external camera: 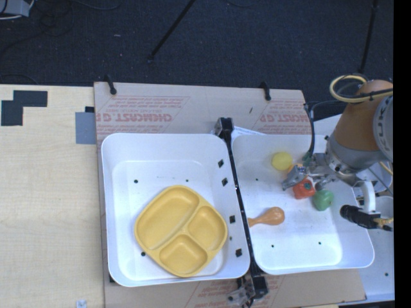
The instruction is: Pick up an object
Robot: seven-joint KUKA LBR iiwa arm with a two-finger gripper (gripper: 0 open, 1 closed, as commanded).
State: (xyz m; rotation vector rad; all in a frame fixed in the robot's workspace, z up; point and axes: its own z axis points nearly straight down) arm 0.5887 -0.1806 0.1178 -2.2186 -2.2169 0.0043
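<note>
Crowding the right bin's (359, 262) far right edge, gripper (300, 179), opening indiscernible, sits over orange-red object (304, 188) beside green ball (323, 199) and yellow ball (281, 161); risk: neighbours nudged, grasp slipping.

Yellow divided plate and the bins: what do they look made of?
Yellow divided plate: looks like moulded plastic, matte to satin; uniform colour, soft rounded compartment ridges, no sharp glare. Left bin and right bin: probably thin formed plastic, smooth, slightly glossy white; rounded corners and lips suggest it. Painted metal can't be ruled out.
</note>
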